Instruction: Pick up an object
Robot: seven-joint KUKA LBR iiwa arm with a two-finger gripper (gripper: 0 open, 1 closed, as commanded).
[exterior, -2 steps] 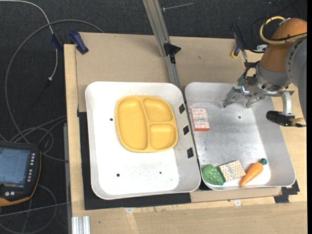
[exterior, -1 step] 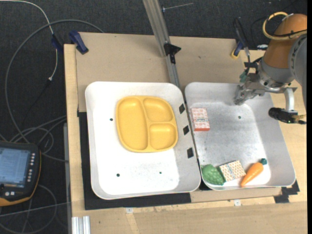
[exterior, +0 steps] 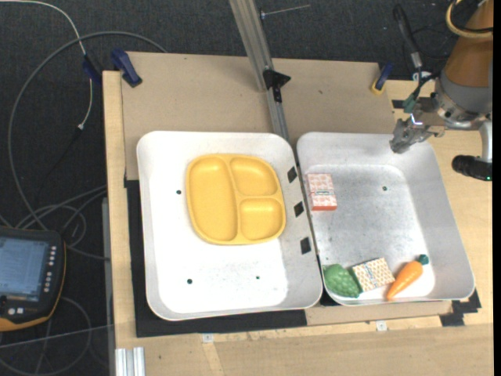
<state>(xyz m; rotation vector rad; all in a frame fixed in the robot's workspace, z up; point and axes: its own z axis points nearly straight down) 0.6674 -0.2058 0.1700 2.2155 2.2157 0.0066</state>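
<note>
So you have nothing picked yet: the gripper (exterior: pixel 407 135) hangs over the right bin's (exterior: pixel 450 210) far corner (whether spread or closed, I cannot tell), well apart from the carrot (exterior: pixel 404 279) near the front.

My bench (exterior: pixel 203 92) looks like matt wood board. Both bins (exterior: pixel 227 288) seem smooth white plastic, the right one scuffed grey. The yellow tray (exterior: pixel 235 198) is smooth plastic too.
</note>
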